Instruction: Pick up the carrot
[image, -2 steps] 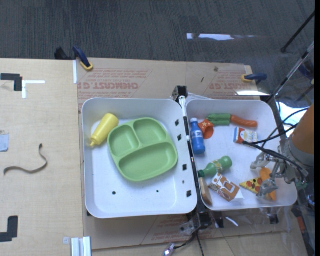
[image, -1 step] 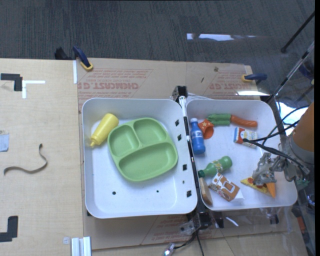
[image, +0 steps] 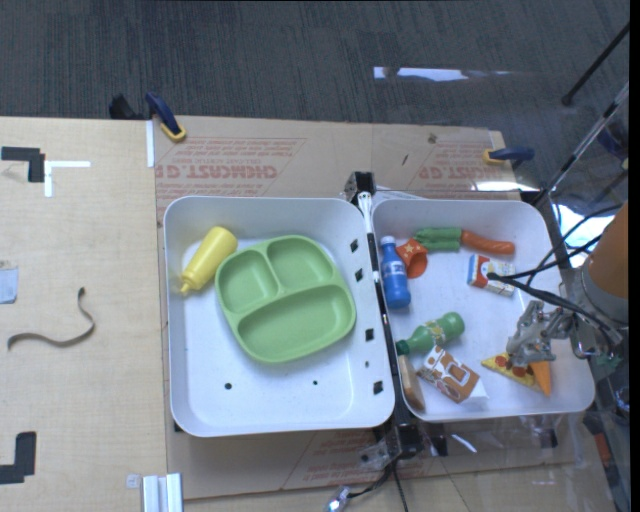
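- On the desk (image: 80, 400), two shallow white bins are seen side by side; the left bin (image: 200, 400) carries a green divided plate (image: 287, 297) and a yellow bottle (image: 206, 258) just beside the plate's upper left edge
- Along the far wall of the right bin (image: 470, 405), the carrot (image: 466, 240) is laid flat, orange with a green top pointing left; a blue bottle (image: 394, 276) is placed near its leafy end
- Near the right bin's front right corner, the gripper (image: 530, 345) is lowered just above a pizza slice toy (image: 523, 370), well apart from the carrot; whether it is wide or narrow cannot be told, and nothing is seen held
- Towards the bin's front, a green bottle (image: 434, 333) is tilted beside a snack box (image: 452, 377)
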